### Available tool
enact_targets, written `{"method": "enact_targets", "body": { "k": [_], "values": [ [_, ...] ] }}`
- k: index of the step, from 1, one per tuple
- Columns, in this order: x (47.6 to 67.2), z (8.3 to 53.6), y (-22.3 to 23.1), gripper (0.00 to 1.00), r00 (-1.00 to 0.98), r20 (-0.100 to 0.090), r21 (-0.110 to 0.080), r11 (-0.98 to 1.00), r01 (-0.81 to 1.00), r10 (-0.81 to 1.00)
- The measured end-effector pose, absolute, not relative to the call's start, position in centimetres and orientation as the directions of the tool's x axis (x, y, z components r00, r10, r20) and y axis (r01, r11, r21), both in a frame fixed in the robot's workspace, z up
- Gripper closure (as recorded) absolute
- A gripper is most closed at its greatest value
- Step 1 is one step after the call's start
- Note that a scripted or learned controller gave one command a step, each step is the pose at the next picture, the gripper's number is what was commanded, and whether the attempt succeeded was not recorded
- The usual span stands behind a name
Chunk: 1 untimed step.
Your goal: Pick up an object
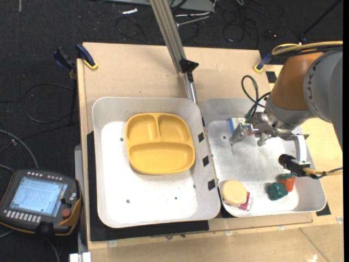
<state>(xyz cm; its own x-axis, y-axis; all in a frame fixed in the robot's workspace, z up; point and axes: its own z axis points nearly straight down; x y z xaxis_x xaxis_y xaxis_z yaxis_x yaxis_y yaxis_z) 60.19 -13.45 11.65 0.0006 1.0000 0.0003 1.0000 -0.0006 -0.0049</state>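
While the arm (305, 86) reaches in from the right edge of the worktop (136, 70), its gripper (249, 136) hangs over the far half of the right bin (218, 146), with nothing between the fingers; the two fingers look spread apart, one toward the bin's left wall and one nearer its middle. Just beside it, near the far left corner of that bin, lies a small blue and white item (233, 125), probably the nearest candidate for a grasp. The other loose things sit along the near edge of the same bin, well apart from the gripper: a round bun-like toy (235, 192) on a pink wrapper by the near left corner, and a green toy (276, 190) touching an orange one (289, 182) toward the near right corner. The left bin (103, 162) carries a yellow divided tray (160, 143) in its far half. Judging from the pose, the gripper is placed low and open to close on whatever is under it.
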Motion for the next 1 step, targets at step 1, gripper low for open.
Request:
{"method": "enact_targets", "body": {
  "k": [1],
  "values": [
    [60.35, 12.98, -13.43, 1.0, 0.0, 0.0, 0.001, 0.0, 1.0, 1.0]
  ]
}}
